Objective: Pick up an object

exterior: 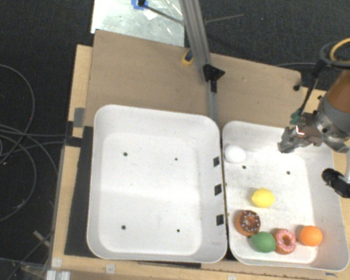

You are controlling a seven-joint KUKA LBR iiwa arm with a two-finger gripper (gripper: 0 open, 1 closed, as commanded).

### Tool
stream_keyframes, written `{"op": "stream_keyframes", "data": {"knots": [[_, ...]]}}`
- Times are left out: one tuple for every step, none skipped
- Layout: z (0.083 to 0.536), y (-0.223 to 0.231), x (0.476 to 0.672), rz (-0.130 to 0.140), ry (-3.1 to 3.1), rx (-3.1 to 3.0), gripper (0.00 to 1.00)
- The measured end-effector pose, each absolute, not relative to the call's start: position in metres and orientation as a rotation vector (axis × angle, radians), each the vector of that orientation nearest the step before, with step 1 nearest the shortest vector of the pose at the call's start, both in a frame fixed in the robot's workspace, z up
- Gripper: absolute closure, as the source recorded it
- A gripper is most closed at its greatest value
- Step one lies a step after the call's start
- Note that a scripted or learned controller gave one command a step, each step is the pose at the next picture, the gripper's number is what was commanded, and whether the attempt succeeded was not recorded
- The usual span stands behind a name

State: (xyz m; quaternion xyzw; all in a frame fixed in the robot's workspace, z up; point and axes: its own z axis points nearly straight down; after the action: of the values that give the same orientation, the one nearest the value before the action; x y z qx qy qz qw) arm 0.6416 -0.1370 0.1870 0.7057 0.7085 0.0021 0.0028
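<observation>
The hand (288,145), its grip state impossible to tell, hangs over the right bin's (330,215) far edge, with the white egg (235,154) nearest at about eight o'clock and the lemon (263,197) further off at six to seven o'clock.

Two white bins on the counter (146,73); right bin (333,257) holds egg (235,154), lemon (263,197), two donuts, lime (263,242), orange (310,235); tool (288,145) above its far edge.
</observation>
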Motion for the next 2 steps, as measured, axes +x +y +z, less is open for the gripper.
{"op": "stream_keyframes", "data": {"knots": [[0.232, -0.135, 0.647, 0.007, 2.224, 2.211, 1.0], [0.275, -0.135, 0.649, 0.006, 2.224, 2.21, 1.0]]}}
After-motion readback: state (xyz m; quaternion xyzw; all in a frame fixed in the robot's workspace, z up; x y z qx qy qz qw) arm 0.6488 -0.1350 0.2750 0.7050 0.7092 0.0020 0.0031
